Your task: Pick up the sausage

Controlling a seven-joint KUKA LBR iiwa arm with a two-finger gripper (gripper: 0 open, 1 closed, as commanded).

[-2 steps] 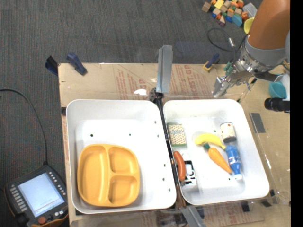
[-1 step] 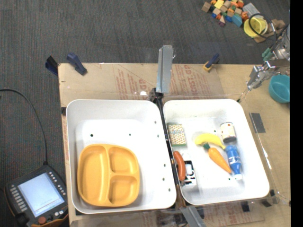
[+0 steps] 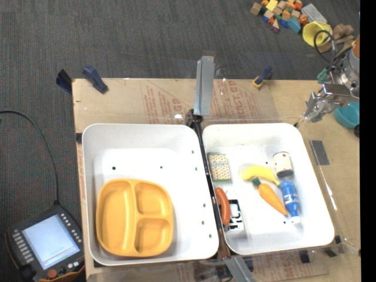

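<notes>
The sausage (image 3: 223,205), reddish-brown and slim, lies lengthwise along the left wall of the right bin (image 3: 258,135), just beside a black-and-white tag (image 3: 234,215). My gripper (image 3: 314,108) hangs outside that bin, above the bench past its far right corner, well away from the sausage. Nothing is visible in its grasp.
In the right bin lie a banana (image 3: 258,172), a carrot (image 3: 271,197), a blue bottle (image 3: 289,200), a small jar (image 3: 282,163) and a checked box (image 3: 220,167). The left bin (image 3: 141,137) holds a yellow divided plate (image 3: 135,216). A metal post (image 3: 204,87) stands behind the bins.
</notes>
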